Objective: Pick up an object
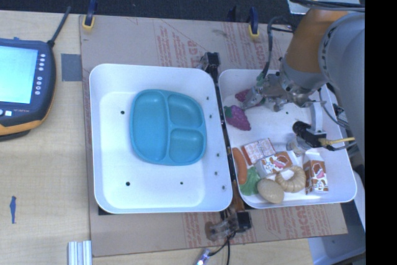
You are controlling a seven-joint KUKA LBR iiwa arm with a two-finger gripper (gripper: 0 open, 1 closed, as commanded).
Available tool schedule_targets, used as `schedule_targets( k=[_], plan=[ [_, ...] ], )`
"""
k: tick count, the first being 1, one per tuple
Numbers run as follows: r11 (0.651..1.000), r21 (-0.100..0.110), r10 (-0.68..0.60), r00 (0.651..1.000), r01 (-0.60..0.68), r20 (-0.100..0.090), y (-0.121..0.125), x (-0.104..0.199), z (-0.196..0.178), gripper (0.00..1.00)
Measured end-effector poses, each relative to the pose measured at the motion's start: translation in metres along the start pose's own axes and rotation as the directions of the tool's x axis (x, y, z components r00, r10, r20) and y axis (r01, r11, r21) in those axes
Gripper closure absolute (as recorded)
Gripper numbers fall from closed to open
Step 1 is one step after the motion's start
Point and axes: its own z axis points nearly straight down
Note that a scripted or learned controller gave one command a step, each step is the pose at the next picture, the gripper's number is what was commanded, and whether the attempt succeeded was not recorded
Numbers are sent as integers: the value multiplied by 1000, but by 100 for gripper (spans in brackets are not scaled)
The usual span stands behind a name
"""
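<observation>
Your claw is low at the right bin's far edge beside the purple grape bunch, likely lining up a grab; can't tell whether it's open or closed.

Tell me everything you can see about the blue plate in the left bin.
The blue plate is a light blue, smooth, plastic-looking dish with rounded corners, split into three compartments: one long section on its left and two smaller ones on its right. It looks clean, with nothing in any compartment. It lies flat, right side up and turned slightly askew, near the middle of the left bin, resting on the bin's floor. Nothing else touches it.
</observation>
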Motion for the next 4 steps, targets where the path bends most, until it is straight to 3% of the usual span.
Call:
schedule_targets(
  k=[1, 3, 4],
  plan=[
    [1000, 0, 1, 1000, -1, 1, 18, 18, 0, 0],
    [1000, 0, 1, 1000, -1, 1, 18, 15, 0, 0],
    [1000, -2, 2, 1000, -2, 1, 18, -3, 0, 0]
  ],
)
